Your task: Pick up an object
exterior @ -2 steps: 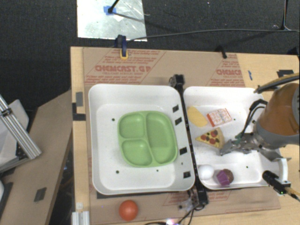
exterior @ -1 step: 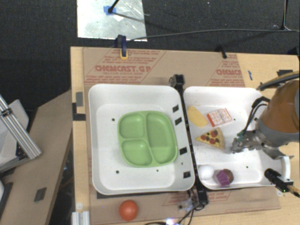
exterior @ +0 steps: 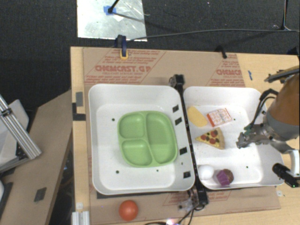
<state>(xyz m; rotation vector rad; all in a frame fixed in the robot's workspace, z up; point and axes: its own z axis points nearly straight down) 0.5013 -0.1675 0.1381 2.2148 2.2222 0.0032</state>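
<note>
in the right bin (exterior: 253, 97), the pizza slice (exterior: 211, 138) points left; tool (exterior: 243, 140) grip unclear.

Grey arm (exterior: 286, 125) w/ orange band, black cable looped alongside, dark metal tool (exterior: 243, 139).

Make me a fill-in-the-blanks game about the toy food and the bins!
1. The green plate lies in the ____ bin.
2. The pizza slice lies in the ____ bin.
3. The ball outside the bins is ____ in color.
4. The white egg sits beside something ____ in color.

Missing words: left; right; orange; purple
</note>
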